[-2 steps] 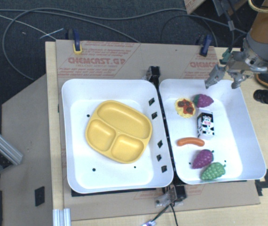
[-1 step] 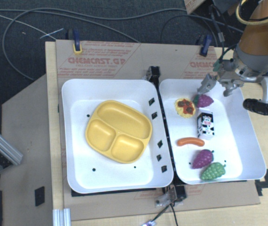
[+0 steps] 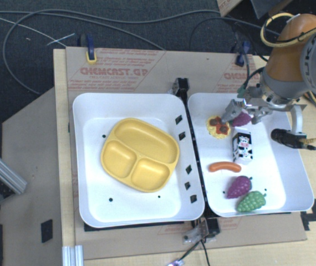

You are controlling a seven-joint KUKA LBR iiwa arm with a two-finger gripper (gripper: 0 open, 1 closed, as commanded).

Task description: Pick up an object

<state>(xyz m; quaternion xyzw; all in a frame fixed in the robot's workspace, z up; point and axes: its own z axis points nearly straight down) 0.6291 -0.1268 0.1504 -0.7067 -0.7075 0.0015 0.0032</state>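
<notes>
Robotics lab: clamped bench board (image 3: 119,65), loose cables (image 3: 30,24), dark carpet (image 3: 147,4).

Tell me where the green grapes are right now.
The green grapes lie in the right bin, at its near edge in the camera view, just below and touching the purple grapes, with the sausage a little further up.

Smooth glossy white plastic bins (image 3: 86,148), matt yellow plastic divided plate (image 3: 140,154), brown paper-covered board (image 3: 119,71) beneath, dark woven carpet (image 3: 25,4)
</notes>
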